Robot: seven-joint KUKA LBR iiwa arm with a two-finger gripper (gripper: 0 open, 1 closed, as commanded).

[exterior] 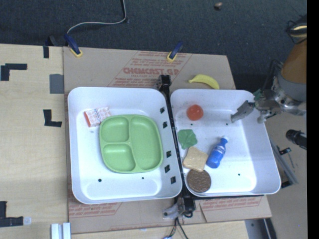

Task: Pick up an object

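The right bin [259, 153] holds a red ball [195, 112], a green piece [187, 137], a blue bottle [217, 153] lying tilted, a tan bread-like block [195, 159] and a round brown disc [200, 180]. My gripper [247, 117] hovers over the upper right part of this bin, near its right wall. It is open, with nothing between its fingers [239, 112]. The red ball lies well to its left and the blue bottle lies below and to its left.
A green divided plate [131, 143] and a small red-and-white packet [96, 115] lie in the left bin [79, 148]. A yellow banana [204, 80] rests on the cardboard behind the right bin. Clamps sit along the divider between the bins.
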